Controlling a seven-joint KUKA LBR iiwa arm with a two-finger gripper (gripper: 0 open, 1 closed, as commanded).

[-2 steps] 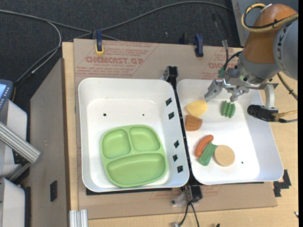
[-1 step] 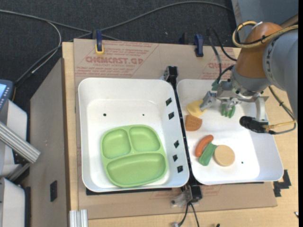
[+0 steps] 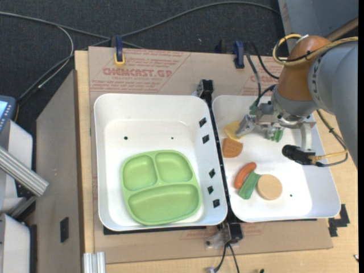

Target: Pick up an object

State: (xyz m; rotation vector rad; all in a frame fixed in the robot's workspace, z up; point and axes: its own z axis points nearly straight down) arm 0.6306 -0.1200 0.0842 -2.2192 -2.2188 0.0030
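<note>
Yellow piece (image 3: pixel 230 131) lies in the right bin (image 3: pixel 318 209), near that bin's left wall, at about ten o'clock from the bin's middle. My pincer (image 3: pixel 259 125) hangs over the same bin, just beside the piece at its three o'clock. From this high slanting view I cannot tell whether the pincer is wide or narrow, nor whether it touches the piece, and I see nothing gripped in it. My arm (image 3: pixel 335 73) comes in from two o'clock, its orange band (image 3: pixel 296 75) above the wrist.

Just beside the yellow piece, at its six o'clock, sits an orange-brown chunk (image 3: pixel 232 148). Further toward six o'clock lie an orange-red stick (image 3: pixel 245 173) and a green stick (image 3: pixel 248 186), side by side and seemingly touching, both slanted. A tan disc (image 3: pixel 270 187) lies flat against the green stick at its three o'clock.

The left bin (image 3: pixel 114 118) holds a green divided plate (image 3: pixel 162 186), set toward that bin's six o'clock edge, well apart from my pincer. The two bins stand side by side on the bench (image 3: pixel 165 64).
</note>
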